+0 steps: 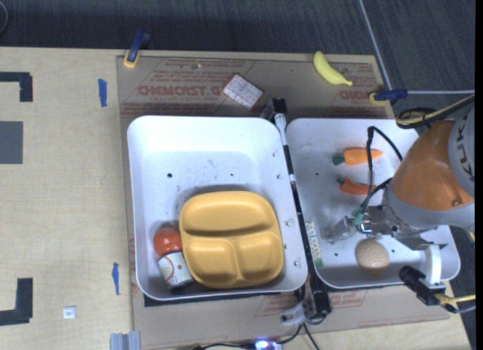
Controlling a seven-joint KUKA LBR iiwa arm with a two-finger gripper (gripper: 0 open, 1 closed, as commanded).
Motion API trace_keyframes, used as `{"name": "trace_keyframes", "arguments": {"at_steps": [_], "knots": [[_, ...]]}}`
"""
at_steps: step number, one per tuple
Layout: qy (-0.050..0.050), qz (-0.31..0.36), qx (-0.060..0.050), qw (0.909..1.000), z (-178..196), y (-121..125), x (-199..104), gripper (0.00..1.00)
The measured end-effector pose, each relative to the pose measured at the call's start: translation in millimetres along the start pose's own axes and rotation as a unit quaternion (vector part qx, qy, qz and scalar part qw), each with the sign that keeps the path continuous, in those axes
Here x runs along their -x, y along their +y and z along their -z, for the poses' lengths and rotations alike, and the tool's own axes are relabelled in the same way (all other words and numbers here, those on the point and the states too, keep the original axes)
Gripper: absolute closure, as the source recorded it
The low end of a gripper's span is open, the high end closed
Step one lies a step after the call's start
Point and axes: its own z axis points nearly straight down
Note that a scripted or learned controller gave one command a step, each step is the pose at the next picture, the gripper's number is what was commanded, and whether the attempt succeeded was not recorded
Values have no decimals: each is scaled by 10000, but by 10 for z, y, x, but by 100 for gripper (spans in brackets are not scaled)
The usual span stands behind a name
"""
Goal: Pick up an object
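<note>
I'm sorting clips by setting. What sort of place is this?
Probably a robotics lab test bench: a robot arm reaches over two white bins, toy carrots lie in one, and clamps pin the board down.

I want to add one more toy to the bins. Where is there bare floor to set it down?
The left bin has bare floor along its far half, behind the yellow tray. Its near half is crowded by the tray and the small bottle. The right bin is free at its far-left corner; the carrots, egg and gripper crowd the rest.
</note>
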Motion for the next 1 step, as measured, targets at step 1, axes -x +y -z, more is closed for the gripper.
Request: {"name": "trace_keyframes", "arguments": {"at_steps": [1], "knots": [[-5, -1, 21, 10000, 101, 15, -1, 100]]}}
